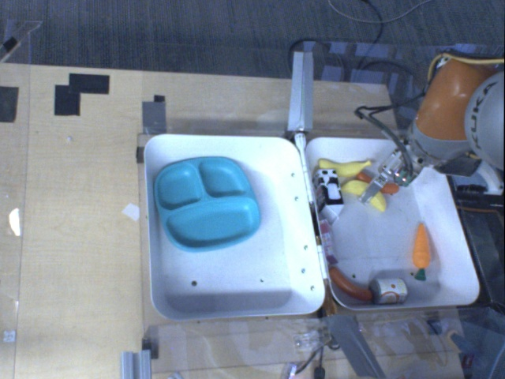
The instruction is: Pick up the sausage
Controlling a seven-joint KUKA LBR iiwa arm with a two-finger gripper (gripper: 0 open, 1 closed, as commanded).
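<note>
Sausage (pixel 349 283) in right bin's (pixel 461 290) near corner

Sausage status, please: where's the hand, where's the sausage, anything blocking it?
Hand hovering over yellow toys, far end of right bin. Sausage untouched at near edge. Grey can right against it.
</note>
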